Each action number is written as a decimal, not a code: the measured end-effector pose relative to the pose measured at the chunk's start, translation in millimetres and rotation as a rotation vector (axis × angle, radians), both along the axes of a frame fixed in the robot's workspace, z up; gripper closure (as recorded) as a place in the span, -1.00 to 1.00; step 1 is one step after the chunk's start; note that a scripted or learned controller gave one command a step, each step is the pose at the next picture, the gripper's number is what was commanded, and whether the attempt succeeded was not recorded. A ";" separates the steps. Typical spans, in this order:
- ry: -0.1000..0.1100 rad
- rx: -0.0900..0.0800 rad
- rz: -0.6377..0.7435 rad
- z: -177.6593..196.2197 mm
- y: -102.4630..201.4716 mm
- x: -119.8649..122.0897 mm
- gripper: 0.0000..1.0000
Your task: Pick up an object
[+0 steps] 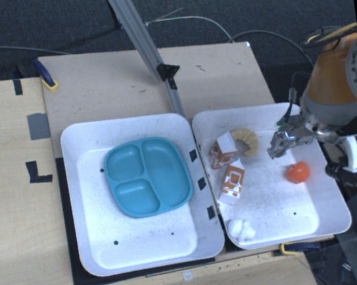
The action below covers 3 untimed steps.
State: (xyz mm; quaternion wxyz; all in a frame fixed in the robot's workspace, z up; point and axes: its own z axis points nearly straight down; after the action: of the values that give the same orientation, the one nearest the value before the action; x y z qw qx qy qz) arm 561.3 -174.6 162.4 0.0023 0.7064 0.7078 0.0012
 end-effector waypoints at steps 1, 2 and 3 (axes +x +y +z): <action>0.001 0.000 0.000 51.3 -3.3 10.5 1.00; 0.002 0.001 0.000 79.6 -3.0 11.4 1.00; 0.005 0.003 0.004 87.7 48.8 13.7 1.00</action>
State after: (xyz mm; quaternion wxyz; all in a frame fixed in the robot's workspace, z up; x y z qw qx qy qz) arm 575.0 -125.8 250.0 -0.0006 0.7050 0.7092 0.0008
